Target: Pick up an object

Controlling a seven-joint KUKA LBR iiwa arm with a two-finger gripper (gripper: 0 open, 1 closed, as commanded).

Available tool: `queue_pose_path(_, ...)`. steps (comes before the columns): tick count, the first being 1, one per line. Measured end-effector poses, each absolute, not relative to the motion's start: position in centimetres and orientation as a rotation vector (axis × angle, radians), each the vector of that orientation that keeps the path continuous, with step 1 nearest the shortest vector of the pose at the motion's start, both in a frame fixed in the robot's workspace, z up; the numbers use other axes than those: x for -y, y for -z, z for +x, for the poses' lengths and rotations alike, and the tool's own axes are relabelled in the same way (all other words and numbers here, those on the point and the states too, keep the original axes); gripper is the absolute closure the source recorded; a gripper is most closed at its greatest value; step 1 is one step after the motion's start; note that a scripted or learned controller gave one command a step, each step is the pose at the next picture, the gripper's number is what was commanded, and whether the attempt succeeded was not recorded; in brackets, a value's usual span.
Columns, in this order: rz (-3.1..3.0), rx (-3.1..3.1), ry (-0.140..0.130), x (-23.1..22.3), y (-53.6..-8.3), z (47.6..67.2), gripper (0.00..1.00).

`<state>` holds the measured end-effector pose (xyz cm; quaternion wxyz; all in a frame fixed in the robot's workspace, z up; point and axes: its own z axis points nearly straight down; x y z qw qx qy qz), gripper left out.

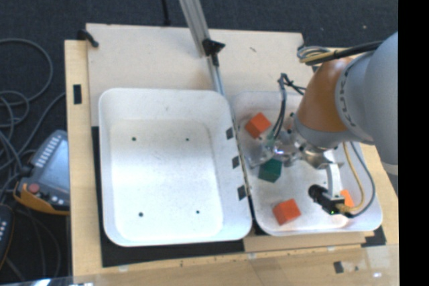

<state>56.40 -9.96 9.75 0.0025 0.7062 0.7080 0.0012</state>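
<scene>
In the right bin (365, 221), the tool (271, 156) sits over a green block (270, 172), its grip impossible to judge.

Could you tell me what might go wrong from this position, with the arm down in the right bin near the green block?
The hand sits right at the green block, close to the right bin's left wall, so a grasp could slip or pinch against the wall. The orange block just behind could be knocked aside. The cables at the wrist might snag as the arm lifts.
</scene>
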Motion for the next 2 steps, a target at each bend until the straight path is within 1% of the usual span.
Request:
queue_pose_path(1,2.221,-2.213,-0.006,10.09,-10.85,56.31,1.00)
queue_pose_path(2,2.224,-2.211,-0.006,10.06,-10.79,56.30,0.00)
